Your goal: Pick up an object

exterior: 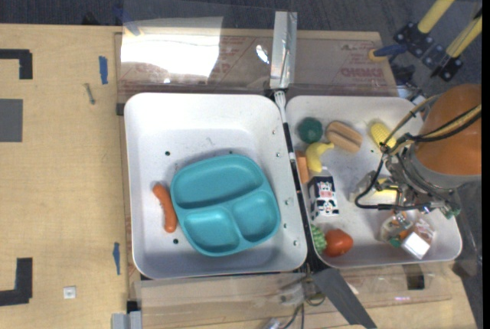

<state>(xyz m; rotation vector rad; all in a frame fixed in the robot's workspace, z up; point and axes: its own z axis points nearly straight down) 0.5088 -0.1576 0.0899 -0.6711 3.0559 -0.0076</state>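
Overhead, two white bins side by side on table (53,167). Left bin (207,113): teal divided plate (224,203) near centre, orange sausage (165,206) lying just beside plate's left edge, on bin floor. Right bin (360,107): green ball (310,128) at far left, hot dog bun (344,136) just right of it, yellow piece (318,154) below ball, carrot stick (302,168) along left wall, small white carton with red and black print (325,196) mid-left, tomato with green top (335,242) at near left corner, yellow item (380,132) at far right, partly behind cables. Arm (455,138) in from right, orange band up top, low over right bin's right half. Hand (404,211) down near bin floor at a clear, crinkly wrapped item (412,234) in near right corner. Fingers hidden by wrist and cables; spread or closed, cannot tell. Grip on wrapped item not visible.
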